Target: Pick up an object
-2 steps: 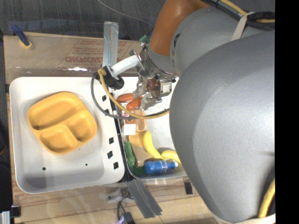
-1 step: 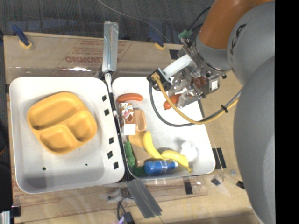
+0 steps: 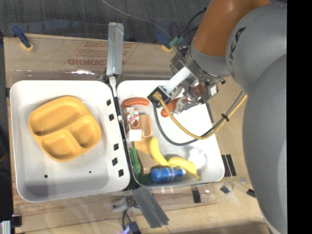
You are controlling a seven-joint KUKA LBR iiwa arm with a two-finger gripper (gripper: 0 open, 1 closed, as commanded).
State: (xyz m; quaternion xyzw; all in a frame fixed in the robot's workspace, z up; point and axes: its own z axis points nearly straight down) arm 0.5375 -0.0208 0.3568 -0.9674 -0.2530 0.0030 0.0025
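My gripper hangs over the back part of the right bin, under the grey wrist and its orange band. A small orange-red thing shows just below the gripper's tip; whether it is held cannot be made out. Along the bin's left side lie a red sausage and a brown and white snack packet. Toward the front are two bananas, a blue bottle, a green item and a white lump.
The left bin holds a yellow divided tray. A yellow cable loops from the wrist over the right bin's floor. A metal bar stands behind the divider between the bins. The arm's large grey body covers the right side.
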